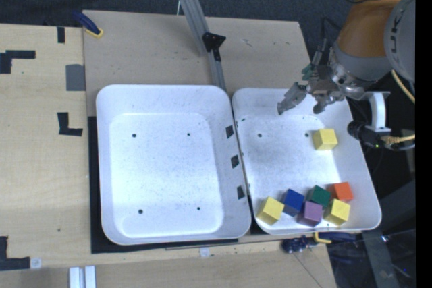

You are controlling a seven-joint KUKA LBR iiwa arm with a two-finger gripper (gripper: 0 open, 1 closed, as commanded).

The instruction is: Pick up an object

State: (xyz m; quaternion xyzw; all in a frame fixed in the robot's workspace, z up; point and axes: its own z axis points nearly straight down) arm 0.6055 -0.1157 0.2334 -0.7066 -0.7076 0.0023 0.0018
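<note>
Wooden bench (pixel 155 44) under an overhead camera, bearing two shallow white bins side by side on a dark mat. At right, the grey KUKA arm (pixel 378 23) with its orange band reaches in over the far edge of the right bin (pixel 270 158), its gripper (pixel 305 102) poised above the bin's upper portion with both fingers spread apart and nothing between them. One finger (pixel 290 100) points down and left toward the bin floor. Just beside and below the gripper, apart from it, a lone yellow cube (pixel 325 139) rests on the bin floor near the right wall. Along the bin's near edge a cluster of blocks lies close together: a yellow block (pixel 271 210), a blue block (pixel 293 201), a purple block (pixel 312 212), a green block (pixel 319 196), another yellow block (pixel 339 212) and an orange block (pixel 343 191). The left bin (pixel 115 104) shows a speckled floor. A slanted metal pole (pixel 192 0) crosses the bench above the bins.
</note>
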